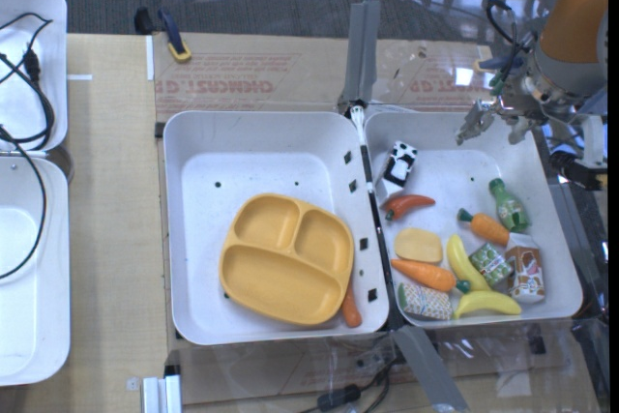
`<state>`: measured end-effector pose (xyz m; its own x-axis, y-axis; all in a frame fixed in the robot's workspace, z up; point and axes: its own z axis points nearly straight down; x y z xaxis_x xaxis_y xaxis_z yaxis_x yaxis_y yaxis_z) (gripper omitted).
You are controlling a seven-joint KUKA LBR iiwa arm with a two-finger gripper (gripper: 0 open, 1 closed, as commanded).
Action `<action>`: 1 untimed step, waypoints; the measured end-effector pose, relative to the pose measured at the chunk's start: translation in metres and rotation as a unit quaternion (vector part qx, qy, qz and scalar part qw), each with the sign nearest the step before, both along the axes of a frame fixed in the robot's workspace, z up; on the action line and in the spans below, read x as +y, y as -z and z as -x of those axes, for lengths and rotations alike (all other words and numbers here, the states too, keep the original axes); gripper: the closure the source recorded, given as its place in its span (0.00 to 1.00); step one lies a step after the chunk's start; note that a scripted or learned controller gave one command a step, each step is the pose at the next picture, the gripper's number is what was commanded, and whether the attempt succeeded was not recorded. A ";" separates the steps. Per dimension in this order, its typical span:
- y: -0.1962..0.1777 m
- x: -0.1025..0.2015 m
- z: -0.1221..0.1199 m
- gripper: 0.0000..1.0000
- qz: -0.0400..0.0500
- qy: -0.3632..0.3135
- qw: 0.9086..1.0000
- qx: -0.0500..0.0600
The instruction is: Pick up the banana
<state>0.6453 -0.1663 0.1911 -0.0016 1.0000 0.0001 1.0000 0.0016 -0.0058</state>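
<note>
Nearest: curved yellow plastic banana (488, 304) at right bin's (566, 237) front wall, touching neighbouring toys; end effector (502, 121) spread wide, empty, above back rim; descend straight, straddle mid-curve across its width, avoid adjacent second banana (461, 262).

Left bin (193, 208): yellow divided tray (287, 258) seated in it, small carrot (351, 310) wedged at its near right edge. Right bin (455, 135): black-and-white toy (399, 163) far left, red chili (410, 204) nearer, then yellow slice (419, 246) and carrot (424, 275). Green bottle (506, 203), second carrot (484, 227), two packets (525, 272) grouped right.
</note>
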 end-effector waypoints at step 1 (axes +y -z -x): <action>0.083 0.015 0.077 0.00 -0.001 -0.013 1.000 0.001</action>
<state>0.5682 -0.1510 0.1076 -0.0285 0.9996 0.0012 0.9996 0.0285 -0.0073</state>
